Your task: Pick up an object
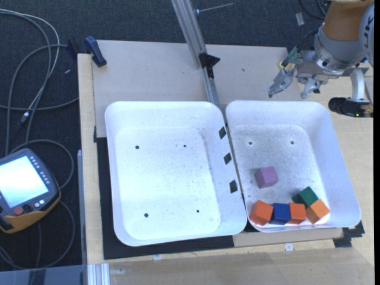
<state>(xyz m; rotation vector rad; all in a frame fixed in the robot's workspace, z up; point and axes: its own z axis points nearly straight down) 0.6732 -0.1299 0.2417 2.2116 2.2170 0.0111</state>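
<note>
**Approach not yet begun: blocks wait below me**

Nearest the camera, along the right bin's (332, 129) front wall, sits a row of blocks: an orange block (260, 212), a blue block (281, 212), a small orange block (297, 212), another orange block (317, 210) and a green block (307, 195) just behind. A purple block (266, 176) lies alone nearer mid-bin. The left bin (119, 123) sits beside. Farthest back, my end effector (294, 88) hangs released over the tabletop (148, 70), grasping nothing. Next, I judge, I must travel forward over the purple block and descend.
</note>
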